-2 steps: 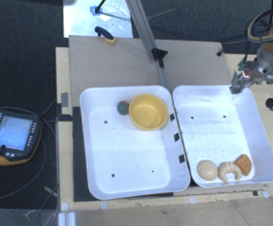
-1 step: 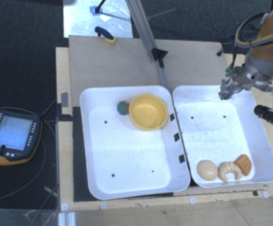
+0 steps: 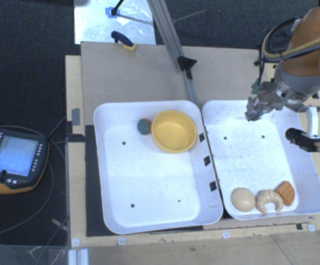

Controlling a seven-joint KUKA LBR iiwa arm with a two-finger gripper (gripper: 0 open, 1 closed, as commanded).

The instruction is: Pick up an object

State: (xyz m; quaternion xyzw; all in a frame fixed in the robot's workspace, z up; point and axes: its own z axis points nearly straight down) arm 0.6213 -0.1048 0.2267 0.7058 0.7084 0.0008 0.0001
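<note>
We look down on two shallow white plastic bins set side by side on a pale brown bench top (image 3: 149, 70).

The left bin (image 3: 149, 203) holds two things, both near its far edge: a round yellow bowl (image 3: 174, 131), upright and open to us, and a small dark green ball (image 3: 144, 126) lying just beside the bowl on its left, so close that the two seem to touch.

The right bin (image 3: 259, 153) holds three pieces of toy food in a row along its near edge. From left to right we see a cream, egg-shaped roll (image 3: 243, 199), a pale curved croissant (image 3: 269, 201) and an orange-brown wedge-shaped piece (image 3: 285, 191). Each lies just beside its neighbour.

The grey two-finger gripper (image 3: 253, 113) hangs over the far edge of the right bin, well apart from the three food pieces at the other end. Its tip is dark and small against the white floor, and we cannot tell how it stands or whether it has hold of anything.

Off the bench, on the dark floor at the left, lies a yellow-rimmed control pendant with a lit screen (image 3: 12, 159).
</note>
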